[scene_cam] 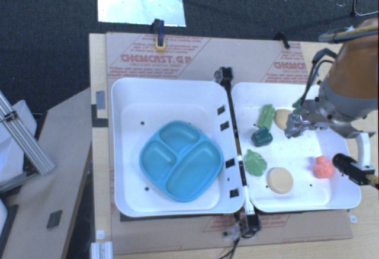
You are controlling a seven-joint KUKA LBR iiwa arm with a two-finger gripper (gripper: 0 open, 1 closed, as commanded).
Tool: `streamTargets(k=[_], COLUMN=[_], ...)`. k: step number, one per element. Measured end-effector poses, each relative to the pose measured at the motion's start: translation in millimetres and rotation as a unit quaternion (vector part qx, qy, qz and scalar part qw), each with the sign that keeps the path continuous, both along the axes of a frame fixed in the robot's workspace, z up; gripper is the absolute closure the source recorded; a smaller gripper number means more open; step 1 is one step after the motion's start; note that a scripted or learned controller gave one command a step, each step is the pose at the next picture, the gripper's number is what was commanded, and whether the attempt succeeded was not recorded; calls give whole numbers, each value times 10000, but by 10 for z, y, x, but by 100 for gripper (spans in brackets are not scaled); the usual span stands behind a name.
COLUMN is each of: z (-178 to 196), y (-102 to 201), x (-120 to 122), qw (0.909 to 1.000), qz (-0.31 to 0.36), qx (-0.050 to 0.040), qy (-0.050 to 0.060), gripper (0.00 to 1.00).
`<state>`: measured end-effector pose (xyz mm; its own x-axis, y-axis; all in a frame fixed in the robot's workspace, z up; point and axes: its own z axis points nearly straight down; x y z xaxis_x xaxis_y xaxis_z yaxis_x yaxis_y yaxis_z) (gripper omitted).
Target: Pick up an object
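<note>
The right bin [296, 204] holds several small toys: a light green oblong piece [266, 115], a dark teal block [261, 137], a green leafy piece [255, 162], a tan round disc [279, 180], a pink-red lumpy piece [323, 168] and a tan piece [282, 117] partly hidden by the gripper. My gripper [294, 127] hangs low over the bin's upper middle, just right of the light green piece and the teal block. Nothing shows between its fingers.
The left bin [127, 151] holds a blue divided plate [180, 160]. A black divider with clips [231, 133] runs between the bins. The arm's grey body and orange band [355, 74] cover the right bin's far right corner. A black part [352, 169] juts over the right rim.
</note>
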<state>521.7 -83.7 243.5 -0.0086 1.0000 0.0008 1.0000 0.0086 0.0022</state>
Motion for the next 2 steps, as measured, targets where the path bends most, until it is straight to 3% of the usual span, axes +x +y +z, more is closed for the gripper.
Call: streamTargets(k=[2], z=[-166], y=[1149], x=[-26], qw=[10000], qz=[9], qx=[8], qy=[5], gripper=[100])
